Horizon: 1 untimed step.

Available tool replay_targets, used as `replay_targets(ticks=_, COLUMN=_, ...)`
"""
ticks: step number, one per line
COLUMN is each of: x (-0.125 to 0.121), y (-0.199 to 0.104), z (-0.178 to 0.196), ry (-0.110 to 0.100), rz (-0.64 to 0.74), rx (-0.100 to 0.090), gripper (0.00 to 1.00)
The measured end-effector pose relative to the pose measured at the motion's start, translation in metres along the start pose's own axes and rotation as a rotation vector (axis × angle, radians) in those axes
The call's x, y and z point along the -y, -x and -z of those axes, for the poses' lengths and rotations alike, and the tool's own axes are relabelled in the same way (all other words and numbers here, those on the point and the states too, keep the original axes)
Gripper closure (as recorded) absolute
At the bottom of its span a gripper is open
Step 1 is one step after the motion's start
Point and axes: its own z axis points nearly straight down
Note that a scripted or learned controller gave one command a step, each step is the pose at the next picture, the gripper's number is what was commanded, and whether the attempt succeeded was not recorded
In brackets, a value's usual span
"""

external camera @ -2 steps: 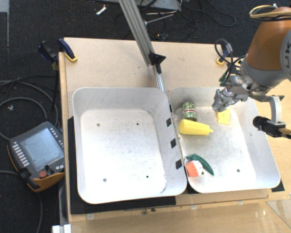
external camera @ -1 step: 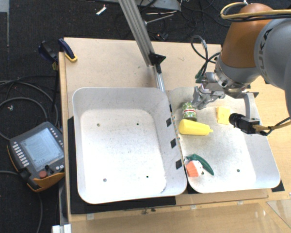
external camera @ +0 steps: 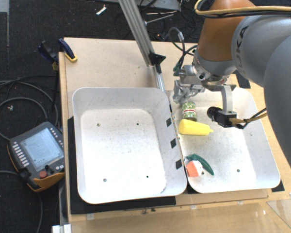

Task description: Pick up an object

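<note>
So far, we judge the task to be in its approach stage, with nothing lifted yet. We take the yellow object (external camera: pixel 194 127) as our landmark, lying in the right bin (external camera: pixel 242 171) close to that bin's left wall.

Just above the yellow object, toward the back of the bench, lies a small green-patterned cylinder (external camera: pixel 188 111), and the gripper (external camera: pixel 183 97) sits directly over the far end of that cylinder. From this slanted view, with the wrist crowding the spot, we cannot tell whether the tool is spread or closed, nor whether it is touching the cylinder; the cylinder looks to us to be resting on the bin floor rather than raised. To the right of the yellow object a black fitting (external camera: pixel 220 116) hangs off the arm (external camera: pixel 242 38), near it but apart.

Below the yellow object, toward the front, lies an orange and white piece with a green leaf-like part (external camera: pixel 198 165), well clear of the tool. To the left of the yellow object, past the wall, is the left bin (external camera: pixel 87 98).

What is done, as we read it: the tool has been brought to a candidate, most likely the cylinder. What is left: securing it between the tool's two sides, raising it off the bin floor, and showing it carried.
</note>
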Motion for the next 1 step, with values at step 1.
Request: replay_targets(ticks=1, x=-0.0010, y=-0.0489, z=0.0043, ry=-0.001, rz=-0.001, rx=0.001, gripper=1.00)
